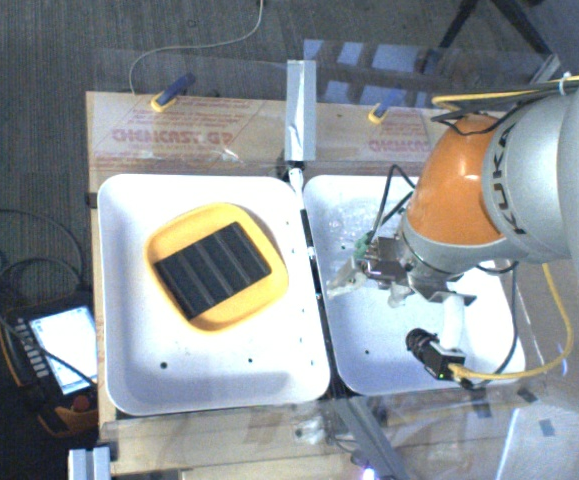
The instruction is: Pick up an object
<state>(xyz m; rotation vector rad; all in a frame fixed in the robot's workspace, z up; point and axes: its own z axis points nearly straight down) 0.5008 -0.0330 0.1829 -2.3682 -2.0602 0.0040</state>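
A yellow rounded pad with a black ribbed top (217, 265) lies tilted in the middle of the left bin (129, 368). My gripper (377, 266) hangs low over the left part of the right bin (369, 368), under the orange band of the arm (459, 193). A small pale, partly see-through object (343, 280) lies on the bin floor just left of the gripper, and whether they touch is unclear. A tiny green bit (362, 243) shows beside the gripper's upper edge. The arm hides the right bin's middle and right side.
A raised divider (311, 268) separates the two bins. A black connector with a yellow cable (431, 354) hangs from the arm near the right bin's front. Wooden board with clamps (172, 90) runs behind the bins. A tablet (54, 343) lies on the floor at left.
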